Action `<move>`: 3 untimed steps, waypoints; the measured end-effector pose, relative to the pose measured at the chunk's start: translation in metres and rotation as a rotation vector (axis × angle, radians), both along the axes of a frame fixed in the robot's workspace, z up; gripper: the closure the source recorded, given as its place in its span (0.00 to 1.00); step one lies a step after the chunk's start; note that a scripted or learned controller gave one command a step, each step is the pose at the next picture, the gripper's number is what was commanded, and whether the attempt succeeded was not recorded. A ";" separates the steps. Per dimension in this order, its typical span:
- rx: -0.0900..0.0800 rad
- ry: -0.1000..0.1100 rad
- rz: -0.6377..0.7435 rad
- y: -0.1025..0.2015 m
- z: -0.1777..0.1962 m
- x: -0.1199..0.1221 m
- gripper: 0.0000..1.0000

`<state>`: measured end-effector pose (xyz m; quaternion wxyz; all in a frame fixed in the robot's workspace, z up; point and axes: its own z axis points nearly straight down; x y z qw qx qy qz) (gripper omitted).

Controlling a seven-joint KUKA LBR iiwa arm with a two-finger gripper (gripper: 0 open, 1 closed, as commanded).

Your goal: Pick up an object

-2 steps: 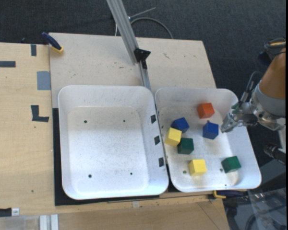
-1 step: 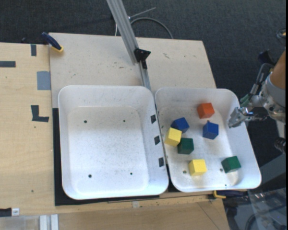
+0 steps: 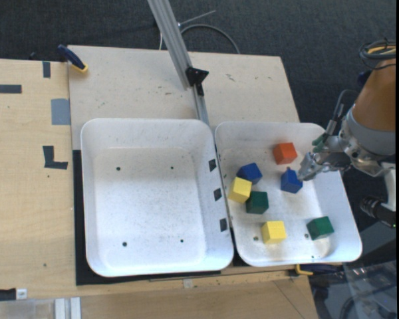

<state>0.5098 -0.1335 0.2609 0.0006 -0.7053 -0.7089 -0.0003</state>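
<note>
The blue block lies in the right bin, toward its far right part, directly beneath the gripper. Whether the gripper touches or clamps this block cannot be determined. Relative to the blue block: an orange block just beyond, a second blue block to the left, a yellow block and dark green block left and nearer. No legible writing appears. The arm enters from the right, wrist angled down.
</note>
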 end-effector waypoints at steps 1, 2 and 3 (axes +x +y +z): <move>0.000 0.002 0.000 0.044 -0.006 -0.008 1.00; 0.001 0.001 0.003 0.098 -0.004 -0.002 1.00; 0.000 0.004 0.001 0.152 -0.021 -0.005 1.00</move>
